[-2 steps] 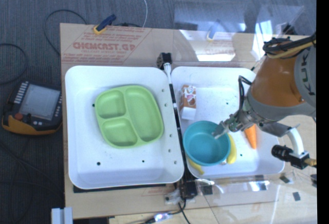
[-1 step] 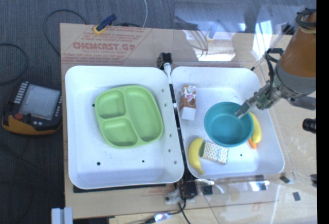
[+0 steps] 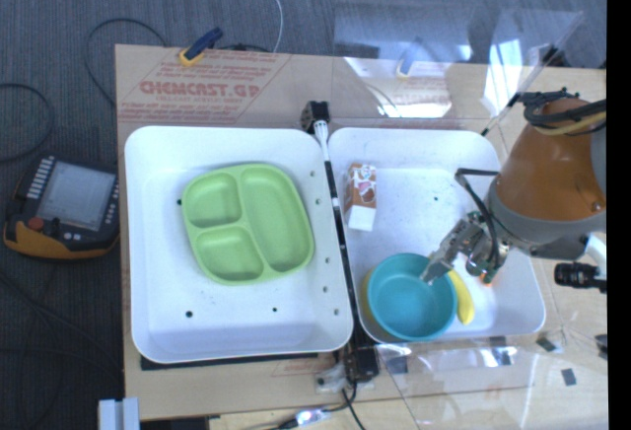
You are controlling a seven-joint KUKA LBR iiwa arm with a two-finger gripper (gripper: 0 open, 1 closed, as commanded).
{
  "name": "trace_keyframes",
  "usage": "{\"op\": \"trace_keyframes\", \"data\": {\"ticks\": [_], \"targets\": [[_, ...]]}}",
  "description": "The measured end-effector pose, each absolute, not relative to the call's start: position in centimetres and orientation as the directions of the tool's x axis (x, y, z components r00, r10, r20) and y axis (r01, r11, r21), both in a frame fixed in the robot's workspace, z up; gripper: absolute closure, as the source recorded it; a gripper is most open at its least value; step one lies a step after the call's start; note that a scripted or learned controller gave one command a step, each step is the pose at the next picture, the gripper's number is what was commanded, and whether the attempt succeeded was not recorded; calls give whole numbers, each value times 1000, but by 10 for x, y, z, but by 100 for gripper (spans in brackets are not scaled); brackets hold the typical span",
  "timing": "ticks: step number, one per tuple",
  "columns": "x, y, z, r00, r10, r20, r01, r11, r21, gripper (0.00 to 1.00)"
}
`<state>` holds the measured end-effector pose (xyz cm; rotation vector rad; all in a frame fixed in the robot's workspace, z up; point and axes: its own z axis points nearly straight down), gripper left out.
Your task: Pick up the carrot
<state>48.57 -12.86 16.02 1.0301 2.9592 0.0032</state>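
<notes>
I see the hand point(image 3: 441, 267) low over the round blue plastic bowl point(image 3: 406, 301), beside a yellow banana-like piece point(image 3: 461, 298); grip state unclear; carrot unlocated.

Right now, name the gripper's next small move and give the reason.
Probably a short lift straight up. The gripper hangs low at the right rim of the blue bowl, close beside a yellow item, and the arm covers that corner of the bin, so rising should open the view.

Bright, even light w/ glare on the clear panel point(image 3: 434, 73) top right; white bins point(image 3: 237, 250) nearly washed out, pic slightly soft
</notes>
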Motion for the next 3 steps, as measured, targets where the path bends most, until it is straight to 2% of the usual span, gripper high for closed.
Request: {"op": "trace_keyframes", "data": {"ticks": [1,2,3], "targets": [[492,-72,189,-908,417,-38,417,909,6,100],[500,-126,321,-998,-68,-11,-68,998,-3,100],[507,-30,254,-940,342,2,342,940,2,100]]}}
